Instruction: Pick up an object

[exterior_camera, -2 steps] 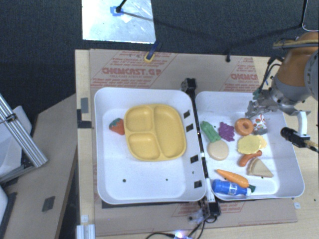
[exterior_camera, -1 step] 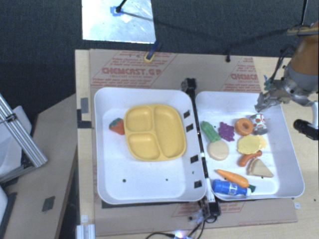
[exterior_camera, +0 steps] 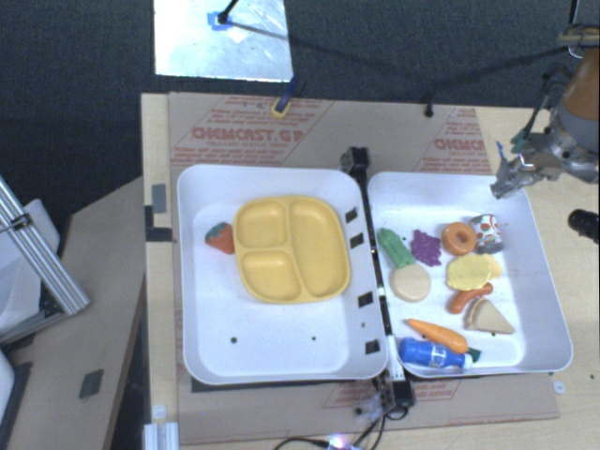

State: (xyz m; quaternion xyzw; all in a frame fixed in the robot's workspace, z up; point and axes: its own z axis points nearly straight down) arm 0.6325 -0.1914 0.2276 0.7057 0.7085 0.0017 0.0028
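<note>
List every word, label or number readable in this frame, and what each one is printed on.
"CHEMCAST GP" in red, on the brown sheet under the bins, at its upper left.
The same red print repeats at the sheet's upper right, too blurred to read in full.
More red print shows along the sheet's lower edge, unreadable.
The blue bottle in the right bin has a label too small to read.

A silver foil sheet [exterior_camera: 223, 24] lies beyond the bench; brown printed cardboard [exterior_camera: 319, 131] underlies both bins.
</note>
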